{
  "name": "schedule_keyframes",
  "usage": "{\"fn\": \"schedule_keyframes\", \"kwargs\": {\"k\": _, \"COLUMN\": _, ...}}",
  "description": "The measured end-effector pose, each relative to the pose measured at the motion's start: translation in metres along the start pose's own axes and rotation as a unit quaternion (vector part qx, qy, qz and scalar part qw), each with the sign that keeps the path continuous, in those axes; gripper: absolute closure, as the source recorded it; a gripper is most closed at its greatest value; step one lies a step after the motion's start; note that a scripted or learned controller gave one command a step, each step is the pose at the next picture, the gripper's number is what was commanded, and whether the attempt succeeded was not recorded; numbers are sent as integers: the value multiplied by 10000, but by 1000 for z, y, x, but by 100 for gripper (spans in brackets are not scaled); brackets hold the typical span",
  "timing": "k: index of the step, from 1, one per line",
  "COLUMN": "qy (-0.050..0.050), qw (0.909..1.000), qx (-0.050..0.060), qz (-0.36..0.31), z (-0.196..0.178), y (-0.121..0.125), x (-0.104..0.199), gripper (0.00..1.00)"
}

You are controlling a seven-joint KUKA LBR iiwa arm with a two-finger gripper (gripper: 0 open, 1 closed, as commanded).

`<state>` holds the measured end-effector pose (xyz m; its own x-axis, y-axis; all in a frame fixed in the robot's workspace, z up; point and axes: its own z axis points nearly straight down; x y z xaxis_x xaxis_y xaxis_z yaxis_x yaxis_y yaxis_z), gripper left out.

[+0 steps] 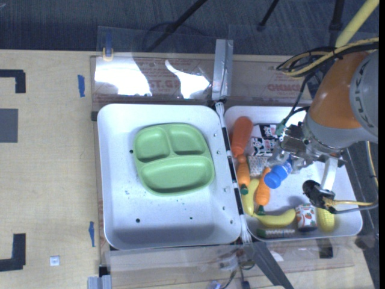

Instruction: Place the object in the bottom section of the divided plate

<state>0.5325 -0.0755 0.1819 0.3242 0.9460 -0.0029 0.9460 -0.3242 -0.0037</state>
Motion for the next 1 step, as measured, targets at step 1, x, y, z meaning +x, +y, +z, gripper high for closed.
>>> {"fn": "schedule_keyframes", "kwargs": {"k": 1, "qy": 0, "qw": 9999, "qx": -15, "qz": -103, "z": 56, "y": 54, "x": -27, "gripper": 100}}
